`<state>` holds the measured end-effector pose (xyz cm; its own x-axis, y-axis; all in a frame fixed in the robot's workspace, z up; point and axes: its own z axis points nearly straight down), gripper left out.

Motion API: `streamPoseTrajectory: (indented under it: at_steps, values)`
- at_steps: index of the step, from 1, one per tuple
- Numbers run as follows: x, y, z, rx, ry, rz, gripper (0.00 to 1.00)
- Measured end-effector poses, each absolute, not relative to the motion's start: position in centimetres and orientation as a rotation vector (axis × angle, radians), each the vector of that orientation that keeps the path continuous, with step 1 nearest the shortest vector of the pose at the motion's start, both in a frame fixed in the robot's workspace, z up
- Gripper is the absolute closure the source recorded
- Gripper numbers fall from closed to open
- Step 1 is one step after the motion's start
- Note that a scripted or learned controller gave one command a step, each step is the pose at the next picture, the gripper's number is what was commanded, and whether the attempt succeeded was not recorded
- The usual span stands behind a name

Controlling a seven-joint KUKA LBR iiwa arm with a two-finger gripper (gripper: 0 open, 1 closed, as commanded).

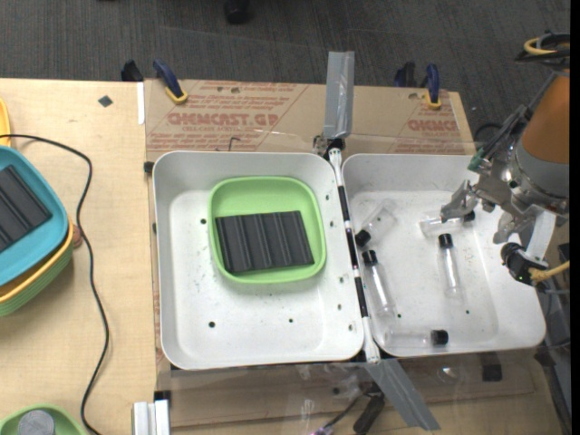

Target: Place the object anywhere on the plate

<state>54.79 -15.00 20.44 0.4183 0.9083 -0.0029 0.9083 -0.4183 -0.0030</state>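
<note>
camera view: jaws [458,208] hung over the right bin [507,338], can't tell their state tbh. nearest clear tube [449,263] lay just below them, long axis running near-to-far. green plate [313,202] sat well left, in the other bin.

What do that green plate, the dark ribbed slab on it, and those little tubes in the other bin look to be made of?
The green plate looks like matte moulded plastic: even colour, soft rounded rim. The dark ribbed slab may be rubber or plastic, dull with no shine. The tubes seem clear plastic or glass with black caps; the white bin shows through them.
</note>
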Motion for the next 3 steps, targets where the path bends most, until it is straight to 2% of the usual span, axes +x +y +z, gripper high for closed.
streamPoseTrajectory:
  at_steps: [1, 2, 3]
  values:
    - [54.3, -18.8, 26.2, -2.913, -1.174, 0.008, 0.0]
    - [53.8, -21.8, 26.9, -3.069, -0.668, 0.009, 0.0]
    - [53.7, -22.2, 27.7, -3.125, -0.319, 0.01, 0.0]
